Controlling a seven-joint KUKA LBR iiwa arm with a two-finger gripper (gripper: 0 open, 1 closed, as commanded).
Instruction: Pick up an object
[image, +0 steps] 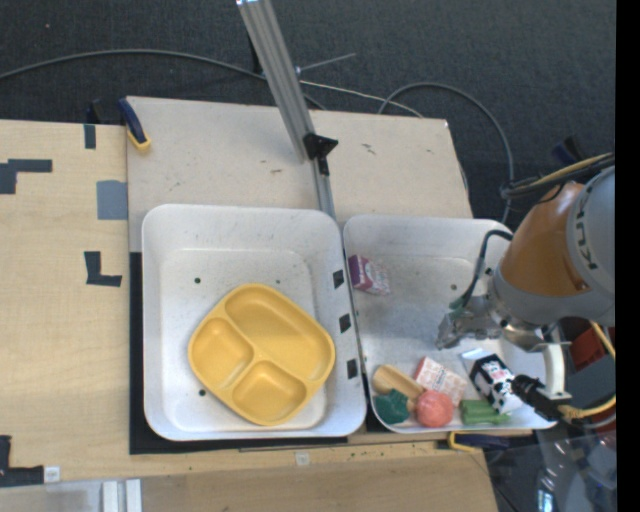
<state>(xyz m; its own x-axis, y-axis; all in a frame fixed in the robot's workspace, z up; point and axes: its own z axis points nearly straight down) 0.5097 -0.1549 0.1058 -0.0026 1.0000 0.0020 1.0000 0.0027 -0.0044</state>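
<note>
The gripper (452, 330) hangs over bare floor of the right bin (420, 240); whether it is open I cannot tell. The nearest object, a pink-and-white packet (438, 375), lies just below it, toward the front wall.

Even overhead light, soft shadows, slightly soft focus
</note>
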